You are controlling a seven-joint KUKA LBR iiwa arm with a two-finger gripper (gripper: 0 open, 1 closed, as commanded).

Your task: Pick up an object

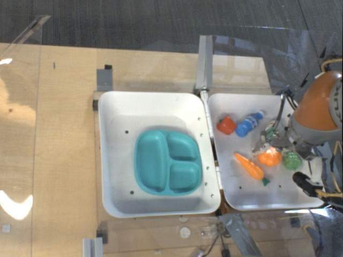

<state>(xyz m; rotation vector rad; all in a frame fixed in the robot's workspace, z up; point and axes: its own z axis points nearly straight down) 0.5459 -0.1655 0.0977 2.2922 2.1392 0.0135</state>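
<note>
The gripper (pixel 271 139) sits low in the right bin (pixel 236 199); whether it is open or closed cannot be told. An orange ball (pixel 269 158) lies just beneath it, with a carrot (pixel 250 166) and a bottle (pixel 250 124) nearby.

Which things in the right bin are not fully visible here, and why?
Camera view:
- Orange ball: top covered by the pincer.
- Green ball: partly hidden under the arm.
- Right bin: right wall hidden by the arm.
- Blue bottle: label too small to read.

bench (pixel 59 143): matt pale wood | bins (pixel 115 122): smooth white plastic | teal tray (pixel 167 162): glossy plastic | toy carrot (pixel 250 166): smooth plastic
</note>
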